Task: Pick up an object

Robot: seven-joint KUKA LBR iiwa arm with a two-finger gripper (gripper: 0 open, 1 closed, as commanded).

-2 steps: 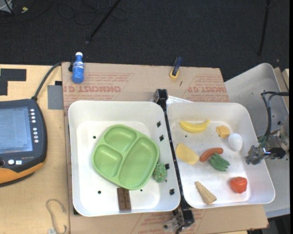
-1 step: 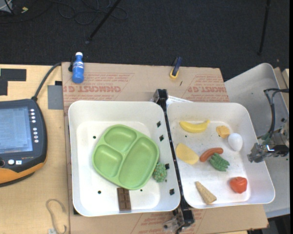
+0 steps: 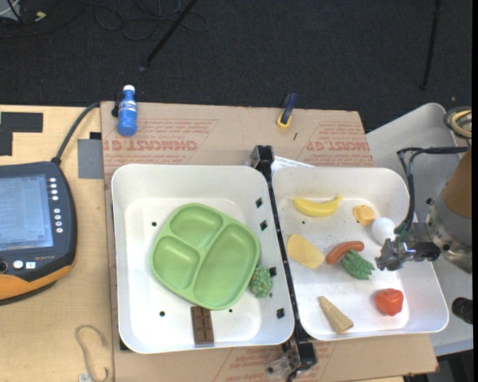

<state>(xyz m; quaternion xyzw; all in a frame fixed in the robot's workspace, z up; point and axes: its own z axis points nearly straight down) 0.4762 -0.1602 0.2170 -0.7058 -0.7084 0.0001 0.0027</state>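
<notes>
Your gripper [image 3: 392, 255] sits low in the right bin [image 3: 418, 313], close to its right wall, with the dark fingers pointing left toward the toy food; they are too small and dark for you to tell how wide they stand, and nothing shows between them. Just left of it lies a green leafy vegetable [image 3: 357, 266], close to the fingertips, though you cannot tell whether they touch. A red sausage [image 3: 344, 251] lies against that vegetable's far-left side, and a white egg [image 3: 382, 229] sits just beyond the gripper on the far side. A red pepper [image 3: 389, 302] rests nearer to you, apart from the gripper. Further left you have a yellow wedge [image 3: 305, 251], and a banana [image 3: 316, 205] and a small orange piece [image 3: 364, 212] along the far part of the bin; a tan cone [image 3: 334, 314] lies near the front wall. In the left bin [image 3: 127, 213] a green divided plate [image 3: 205, 255] lies with a small green broccoli [image 3: 261, 282] at its right edge and a brown bar [image 3: 202, 325] at the near side.
</notes>
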